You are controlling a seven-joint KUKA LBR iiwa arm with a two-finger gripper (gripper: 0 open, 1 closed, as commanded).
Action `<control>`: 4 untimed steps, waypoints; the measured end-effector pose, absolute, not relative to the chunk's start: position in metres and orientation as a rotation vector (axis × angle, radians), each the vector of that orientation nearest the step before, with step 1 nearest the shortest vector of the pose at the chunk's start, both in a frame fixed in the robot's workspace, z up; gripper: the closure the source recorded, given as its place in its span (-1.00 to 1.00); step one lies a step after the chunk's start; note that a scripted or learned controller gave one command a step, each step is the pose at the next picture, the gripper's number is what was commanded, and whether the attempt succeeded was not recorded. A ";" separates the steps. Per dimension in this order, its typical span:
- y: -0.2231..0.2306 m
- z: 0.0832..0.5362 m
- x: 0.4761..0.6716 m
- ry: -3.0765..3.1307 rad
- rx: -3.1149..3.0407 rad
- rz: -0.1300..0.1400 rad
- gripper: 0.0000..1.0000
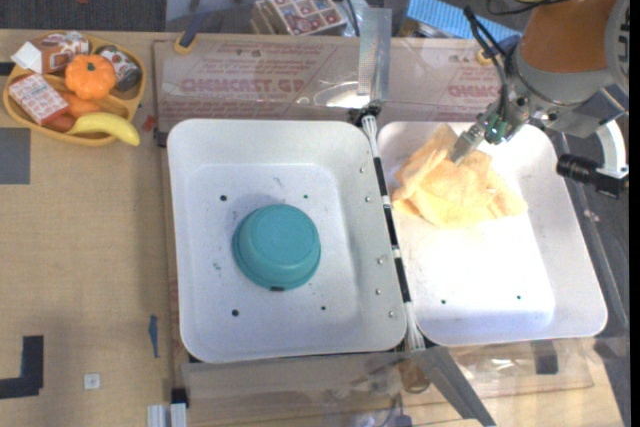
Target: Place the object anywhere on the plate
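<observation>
The gripper [470,147] is reaching down into the right bin [560,300], its tip sitting at the upper edge of a crumpled yellow cloth [455,187]. How far it is open cannot be told from this angle — the tip is small and bright against the fabric, and whether it is gripping the cloth or only touching it is unclear.

The cloth is lying bunched in the upper left part of the right bin, close to the divider between the two bins and near the far wall. The nearer half of that bin is showing bare white floor, giving open room toward the front and right edges.

The arm [570,25] is coming in from the upper right, its orange band hanging over the far right corner of the bin, with cables trailing beside it.

In the left bin [200,155] a teal plate [278,246] — bowl-like, seemingly turned face down — is resting near the middle, well apart from the cloth, with bare floor all around it up to the rims.

Beyond the bins, at the bench's far left, a yellow dish [30,110] is holding a small pumpkin [90,76], a banana [105,126] and other toy food.
</observation>
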State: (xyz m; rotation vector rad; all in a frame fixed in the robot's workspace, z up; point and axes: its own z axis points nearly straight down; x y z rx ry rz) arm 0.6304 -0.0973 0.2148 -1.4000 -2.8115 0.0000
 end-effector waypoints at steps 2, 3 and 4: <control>-0.023 0.204 0.588 -3.136 -0.208 -0.002 1.00; 0.011 0.209 0.562 -3.143 -0.010 -0.002 1.00; 0.051 0.215 0.551 -3.143 0.000 -0.003 1.00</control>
